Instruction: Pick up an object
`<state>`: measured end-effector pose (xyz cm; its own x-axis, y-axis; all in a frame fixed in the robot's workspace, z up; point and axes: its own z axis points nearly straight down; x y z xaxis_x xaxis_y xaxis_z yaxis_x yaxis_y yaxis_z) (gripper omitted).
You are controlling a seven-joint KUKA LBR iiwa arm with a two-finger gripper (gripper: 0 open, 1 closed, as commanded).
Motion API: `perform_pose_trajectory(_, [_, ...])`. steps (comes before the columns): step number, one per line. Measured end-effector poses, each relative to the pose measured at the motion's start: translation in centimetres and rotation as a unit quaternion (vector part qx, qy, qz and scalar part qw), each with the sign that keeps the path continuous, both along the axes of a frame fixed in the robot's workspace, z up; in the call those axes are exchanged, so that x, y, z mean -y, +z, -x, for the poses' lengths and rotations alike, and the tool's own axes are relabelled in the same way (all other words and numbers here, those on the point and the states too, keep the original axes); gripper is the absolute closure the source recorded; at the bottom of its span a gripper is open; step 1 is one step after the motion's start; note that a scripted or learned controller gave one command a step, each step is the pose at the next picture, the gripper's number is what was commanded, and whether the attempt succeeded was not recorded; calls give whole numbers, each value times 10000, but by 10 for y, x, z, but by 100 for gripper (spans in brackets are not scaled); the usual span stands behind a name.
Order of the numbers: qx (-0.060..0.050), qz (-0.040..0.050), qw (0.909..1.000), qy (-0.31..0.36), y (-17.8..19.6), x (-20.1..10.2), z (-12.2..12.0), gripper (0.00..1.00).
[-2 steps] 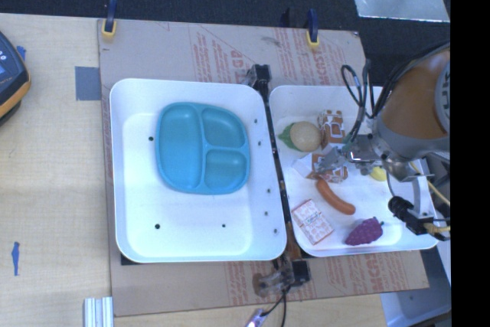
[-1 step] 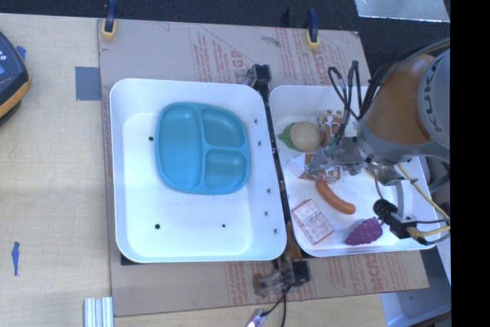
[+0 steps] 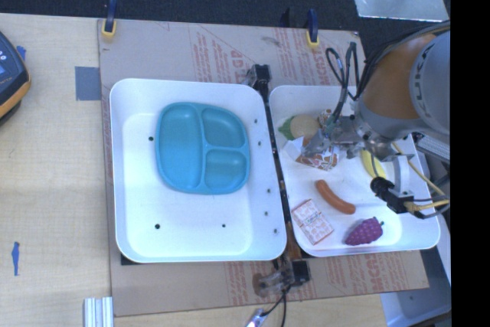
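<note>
My gripper (image 3: 325, 142) reaches into the right bin (image 3: 406, 241) from the right, low over a crumpled red-and-white packet (image 3: 319, 158) at the bin's upper left. Just left of it lies a pale green and tan object (image 3: 297, 125). An orange-red sausage (image 3: 334, 197) lies in the bin's middle. A small red-and-white carton (image 3: 311, 220) rests near the front left, and a purple bunch of grapes (image 3: 364, 231) near the front. A yellow banana (image 3: 374, 165) is partly hidden under the wrist.
The left bin (image 3: 138, 233) holds a blue divided plate (image 3: 203, 147). Black cables (image 3: 344, 73) loop above the wrist, and a black fitting (image 3: 390, 195) hangs over the right bin's right side. A dark device (image 3: 9, 76) sits at the bench's far left.
</note>
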<state>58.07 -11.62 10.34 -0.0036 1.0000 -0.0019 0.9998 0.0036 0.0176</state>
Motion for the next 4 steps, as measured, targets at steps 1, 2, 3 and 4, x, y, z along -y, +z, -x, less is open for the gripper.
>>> perform_pose_trajectory(1, [9, 12, 10000, 0, 13, 2, -1, 100])
perform_pose_trajectory(2, [21, 15, 10000, 2, 13, 2, -2, 0])
perform_pose_trajectory(3, [-96, -6, 10000, 0, -10, -8, -63, 0])
perform_pose_trajectory(4, [-105, -11, 9999, 7, -11, -10, -75, 0])
